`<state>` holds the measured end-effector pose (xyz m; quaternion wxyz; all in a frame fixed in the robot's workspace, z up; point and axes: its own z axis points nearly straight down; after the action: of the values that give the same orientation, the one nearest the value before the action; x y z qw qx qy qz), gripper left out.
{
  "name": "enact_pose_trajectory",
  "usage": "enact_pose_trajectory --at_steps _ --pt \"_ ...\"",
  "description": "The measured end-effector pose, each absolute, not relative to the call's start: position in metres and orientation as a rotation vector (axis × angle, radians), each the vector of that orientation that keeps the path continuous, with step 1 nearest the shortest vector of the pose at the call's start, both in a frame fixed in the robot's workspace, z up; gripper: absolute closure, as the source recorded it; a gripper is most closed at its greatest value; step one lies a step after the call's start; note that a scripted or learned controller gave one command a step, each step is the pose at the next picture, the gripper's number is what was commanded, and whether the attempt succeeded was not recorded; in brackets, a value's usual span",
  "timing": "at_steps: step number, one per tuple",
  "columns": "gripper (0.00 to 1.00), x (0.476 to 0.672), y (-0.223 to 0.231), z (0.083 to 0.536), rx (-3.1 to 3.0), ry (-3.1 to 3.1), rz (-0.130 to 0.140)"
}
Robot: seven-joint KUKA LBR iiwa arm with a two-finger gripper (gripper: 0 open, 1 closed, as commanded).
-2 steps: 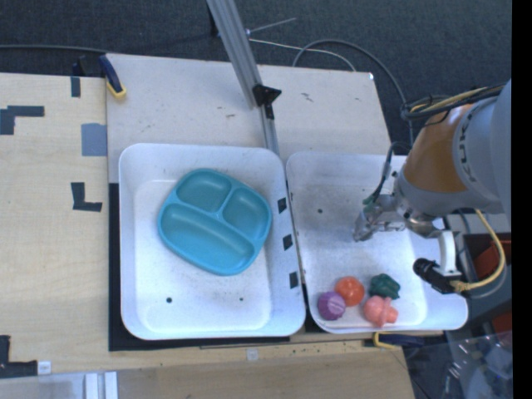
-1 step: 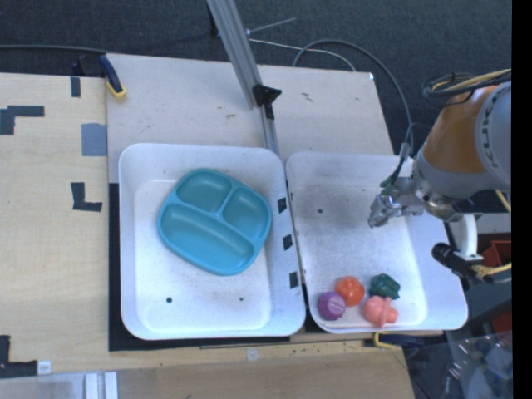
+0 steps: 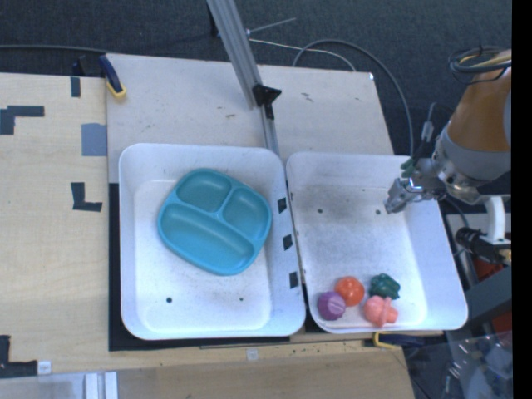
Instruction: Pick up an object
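- We see a light wooden bench [image 3: 50, 223] with a white board [image 3: 208, 115] on it, and dark carpet [image 3: 349, 15] on the floor past the far edge.
- Two white bins sit side by side on the bench: the left bin [image 3: 137, 248] and the right bin [image 3: 432, 256].
- A blue plate [image 3: 214, 220] with three sections lies flat in the middle of the left bin.
- Four small toys lie close together in the near part of the right bin.
- The orange toy [image 3: 350, 289] is just beside the purple toy [image 3: 331, 306], which is the one most to the left.
- The green toy [image 3: 384, 286] sits right above the pink toy [image 3: 380, 311], and they look like they touch.
- A grey pole [image 3: 237, 44] slants down from the far side to the gap between the bins.
- The arm [image 3: 478, 131] comes in from the right, grey with an orange part.
- The gripper [image 3: 397, 198] hangs over the far right part of the right bin, well apart from the toys.
- We see nothing between its tips, and we cannot tell if it is released or clenched.
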<state>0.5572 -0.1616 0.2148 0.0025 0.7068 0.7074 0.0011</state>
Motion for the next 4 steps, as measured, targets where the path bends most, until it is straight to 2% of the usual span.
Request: enact_pose_trajectory --at_steps 1,2,4 --pt "1.0 0.558 -0.162 0.265 2.216 2.221 0.003" --pt "1.0 0.573 -0.1 0.264 2.214 2.231 0.001" --pt "1.0 0.587 -0.008 0.252 2.217 2.229 -0.003"
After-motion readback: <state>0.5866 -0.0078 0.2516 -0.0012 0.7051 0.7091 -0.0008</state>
